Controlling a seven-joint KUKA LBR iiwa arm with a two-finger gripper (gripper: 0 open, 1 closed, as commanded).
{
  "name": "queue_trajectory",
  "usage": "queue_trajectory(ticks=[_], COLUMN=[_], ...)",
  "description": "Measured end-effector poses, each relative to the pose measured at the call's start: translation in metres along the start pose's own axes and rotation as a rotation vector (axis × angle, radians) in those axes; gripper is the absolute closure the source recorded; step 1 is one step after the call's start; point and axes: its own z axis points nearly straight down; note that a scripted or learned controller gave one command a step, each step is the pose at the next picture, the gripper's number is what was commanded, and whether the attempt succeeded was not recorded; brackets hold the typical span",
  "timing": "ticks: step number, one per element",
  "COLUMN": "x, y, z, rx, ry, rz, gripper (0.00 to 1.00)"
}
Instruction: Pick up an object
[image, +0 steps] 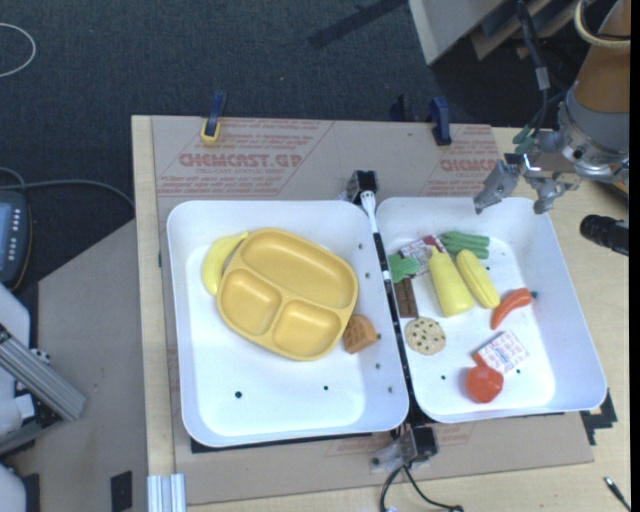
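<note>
A yellow divided tray (286, 291) is seen in the left bin (195, 380). In the right bin (570, 300) are laid a cookie (426, 336), a yellow bottle (449, 283), corn (477, 277) and a tomato (483, 384). Above its far edge the gripper (518, 197) is held, fingers (491, 194) apart, nothing between them.

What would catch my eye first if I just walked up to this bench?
Probably the big yellow divided plate lying in the left bin. Next, the bright toy food in the right bin: corn, a carrot, a cookie. Above that bin's far edge hangs the open gripper.
</note>
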Motion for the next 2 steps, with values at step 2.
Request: queue_trajectory(ticks=[2], x=[0.005], y=[0.008], z=[0.037], rx=[-0.009], ry=[-0.001], rz=[-0.004], gripper=[0.0])
